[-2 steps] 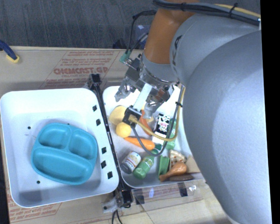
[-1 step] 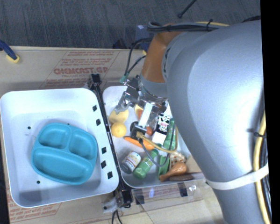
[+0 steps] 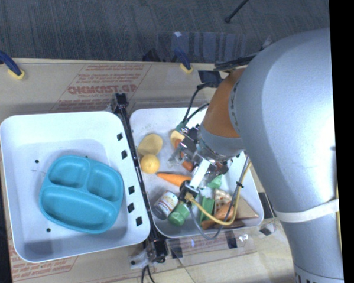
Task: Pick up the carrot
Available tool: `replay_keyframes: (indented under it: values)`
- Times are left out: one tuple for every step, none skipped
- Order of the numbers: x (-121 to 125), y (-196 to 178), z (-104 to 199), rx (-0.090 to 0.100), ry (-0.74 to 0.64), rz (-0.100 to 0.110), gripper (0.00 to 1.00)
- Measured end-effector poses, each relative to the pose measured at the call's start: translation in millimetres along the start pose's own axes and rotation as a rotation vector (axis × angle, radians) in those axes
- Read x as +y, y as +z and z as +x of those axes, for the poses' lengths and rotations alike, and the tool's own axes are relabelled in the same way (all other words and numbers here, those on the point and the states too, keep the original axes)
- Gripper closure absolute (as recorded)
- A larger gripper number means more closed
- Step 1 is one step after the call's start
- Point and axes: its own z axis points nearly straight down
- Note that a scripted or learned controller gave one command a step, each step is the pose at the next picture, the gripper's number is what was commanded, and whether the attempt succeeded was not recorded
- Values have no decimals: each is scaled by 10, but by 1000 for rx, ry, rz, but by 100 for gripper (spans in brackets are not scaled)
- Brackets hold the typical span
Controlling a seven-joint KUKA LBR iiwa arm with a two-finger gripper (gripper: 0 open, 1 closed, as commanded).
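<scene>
The orange carrot lies on its side in the middle of the right bin, pointing left. My gripper hangs low in this bin, just above and to the right of the carrot's thick end. The bulky grey arm with its orange band covers the bin's right half and hides the gripper's tip.
Two yellow round fruits sit left of the gripper. A small can and a green item lie below the carrot, with more clutter at the bin's front right. The left bin holds a blue divided tray.
</scene>
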Motion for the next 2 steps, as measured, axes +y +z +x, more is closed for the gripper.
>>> replay_keyframes:
  values:
    - [-260, 524, -362, 3, 55, 1, 0]
    - [-267, 433, -360, 0, 46, 10, 100]
